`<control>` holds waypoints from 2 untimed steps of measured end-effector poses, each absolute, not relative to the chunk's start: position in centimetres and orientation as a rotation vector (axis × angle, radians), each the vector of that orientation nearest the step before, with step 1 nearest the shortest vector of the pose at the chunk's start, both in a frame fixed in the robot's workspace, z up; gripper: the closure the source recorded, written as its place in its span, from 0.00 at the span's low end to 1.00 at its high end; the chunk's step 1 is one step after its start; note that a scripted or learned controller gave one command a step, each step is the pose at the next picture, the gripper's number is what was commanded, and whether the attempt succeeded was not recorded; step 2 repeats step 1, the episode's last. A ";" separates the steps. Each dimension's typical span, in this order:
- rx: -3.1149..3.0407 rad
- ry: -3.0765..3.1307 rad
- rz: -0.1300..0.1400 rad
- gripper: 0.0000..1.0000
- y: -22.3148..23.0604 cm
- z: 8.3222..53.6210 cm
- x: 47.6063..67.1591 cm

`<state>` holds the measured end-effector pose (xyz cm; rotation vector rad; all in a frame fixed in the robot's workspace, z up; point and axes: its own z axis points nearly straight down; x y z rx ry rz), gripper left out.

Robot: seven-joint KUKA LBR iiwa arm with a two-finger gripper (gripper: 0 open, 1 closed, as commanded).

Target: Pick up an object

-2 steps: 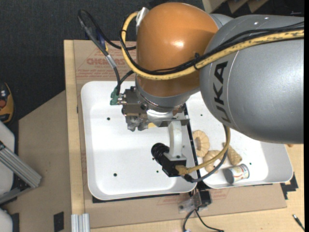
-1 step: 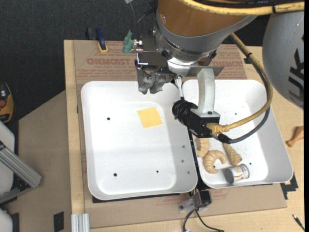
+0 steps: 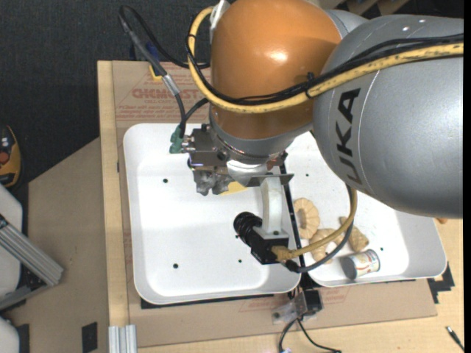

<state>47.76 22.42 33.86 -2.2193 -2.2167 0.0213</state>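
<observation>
The gripper (image 3: 209, 176) hangs low over the near-side bin (image 3: 154, 219), close to that bin's far edge, with the bulk of the arm (image 3: 397, 116) hiding much of it from above; whether it is released or clenched cannot be told from this slant, and nothing can be seen held in it. The closest thing to pick is a yellow piece (image 3: 236, 187), just beside the gripper on the side the arm comes from and tucked partly under the wrist; so little of it shows that its shape and long axis cannot be read. My judgement is that the coming move turns on this small offset: the piece lies to one side of the gripper, not straight below it, so a straight drop would likely miss, and a short shift toward the arm's side would be needed first. Everything else lies farther that way, across the wall between the bins, in the other bin (image 3: 403, 243): tan pieces (image 3: 307, 213) bunched together, two or perhaps three, the count uncertain because a cable crosses them; and, beyond them and nearer the camera, a bottle (image 3: 360, 263), white with a grey cap, lying on its side with its long axis running roughly away from the gripper. The count, then: one yellow piece, two or three tan pieces, one bottle, two bins, one gripper.
</observation>
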 end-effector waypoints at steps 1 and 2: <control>-2.223 -2.226 -0.019 1.00 22.5 44.0 48.0; -2.223 -2.226 -0.019 1.00 22.5 44.0 48.0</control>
